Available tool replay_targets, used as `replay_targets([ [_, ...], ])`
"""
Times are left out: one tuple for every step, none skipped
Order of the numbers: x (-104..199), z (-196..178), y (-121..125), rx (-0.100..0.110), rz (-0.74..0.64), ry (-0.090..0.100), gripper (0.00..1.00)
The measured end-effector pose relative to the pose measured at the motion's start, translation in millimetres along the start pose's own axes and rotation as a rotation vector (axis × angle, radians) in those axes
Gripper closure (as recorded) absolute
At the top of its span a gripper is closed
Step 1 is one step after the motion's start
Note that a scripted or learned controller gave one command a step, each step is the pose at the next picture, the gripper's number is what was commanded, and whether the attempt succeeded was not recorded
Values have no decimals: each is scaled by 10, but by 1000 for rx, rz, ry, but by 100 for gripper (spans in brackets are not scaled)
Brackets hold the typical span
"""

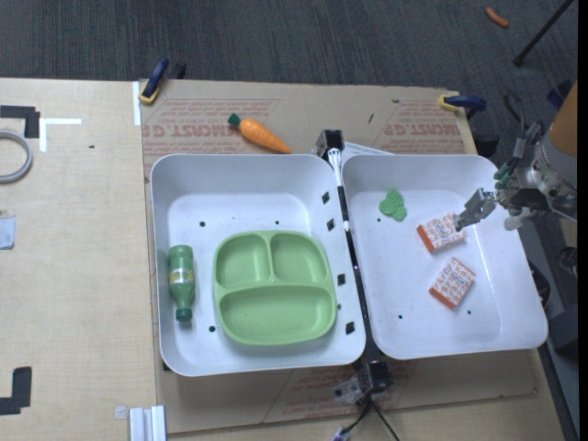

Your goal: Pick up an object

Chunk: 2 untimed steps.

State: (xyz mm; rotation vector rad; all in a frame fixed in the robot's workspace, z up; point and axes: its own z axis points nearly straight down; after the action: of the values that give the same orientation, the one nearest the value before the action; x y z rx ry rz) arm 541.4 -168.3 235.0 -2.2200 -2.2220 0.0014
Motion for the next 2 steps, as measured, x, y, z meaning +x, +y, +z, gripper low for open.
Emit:
replay_targets([
  [142, 1391, -464, -9, -183, -2, 0],
  [128, 1283, -443, -15, -181, -7, 100],
])
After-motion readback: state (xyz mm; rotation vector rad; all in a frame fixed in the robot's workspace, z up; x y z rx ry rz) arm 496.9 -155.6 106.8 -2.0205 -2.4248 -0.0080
